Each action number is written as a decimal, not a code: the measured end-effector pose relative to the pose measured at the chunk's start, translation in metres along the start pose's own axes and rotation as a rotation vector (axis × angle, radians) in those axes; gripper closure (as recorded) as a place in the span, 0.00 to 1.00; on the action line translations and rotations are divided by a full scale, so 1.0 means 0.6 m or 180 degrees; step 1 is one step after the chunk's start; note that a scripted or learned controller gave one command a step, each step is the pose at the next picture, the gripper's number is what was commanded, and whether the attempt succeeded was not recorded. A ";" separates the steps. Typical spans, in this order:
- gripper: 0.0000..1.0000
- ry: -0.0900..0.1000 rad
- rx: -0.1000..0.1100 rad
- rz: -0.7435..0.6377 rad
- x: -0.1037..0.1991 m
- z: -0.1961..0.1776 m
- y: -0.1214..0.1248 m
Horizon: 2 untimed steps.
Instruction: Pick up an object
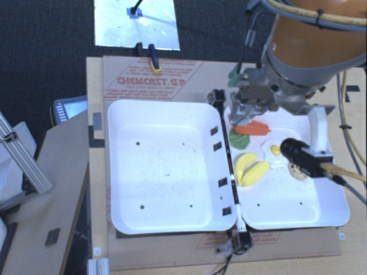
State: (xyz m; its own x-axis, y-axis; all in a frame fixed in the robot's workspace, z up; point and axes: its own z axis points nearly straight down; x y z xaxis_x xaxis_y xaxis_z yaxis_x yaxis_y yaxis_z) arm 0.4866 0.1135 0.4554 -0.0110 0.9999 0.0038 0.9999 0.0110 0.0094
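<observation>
Orange carrot (253,129) with green top lies at the right bin's (287,213) eleven o'clock; yellow bananas (250,169) sit centre-left; whether the pincer (243,112) is closed, I cannot tell.

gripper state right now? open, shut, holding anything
Gripper: cannot be told; it hangs low over the right bin, just above the orange carrot, with no object seen in its grasp.

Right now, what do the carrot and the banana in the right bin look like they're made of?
Carrot: likely molded plastic, smooth flat orange with a green top, toy-like. Banana: probably plastic as well, even yellow, faint sheen. Neither can be settled by look alone.
</observation>
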 end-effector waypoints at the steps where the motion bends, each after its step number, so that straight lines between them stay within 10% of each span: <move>1: 1.00 -0.0004 0.0012 0.0011 0.059 -0.050 0.001; 2: 1.00 -0.0023 0.0066 0.0011 0.132 0.181 0.043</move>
State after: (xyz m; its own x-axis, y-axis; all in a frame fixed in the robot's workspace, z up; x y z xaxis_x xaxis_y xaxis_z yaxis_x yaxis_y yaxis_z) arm 0.5125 0.1936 0.3475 -0.0077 1.0000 -0.0035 0.9999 0.0076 -0.0114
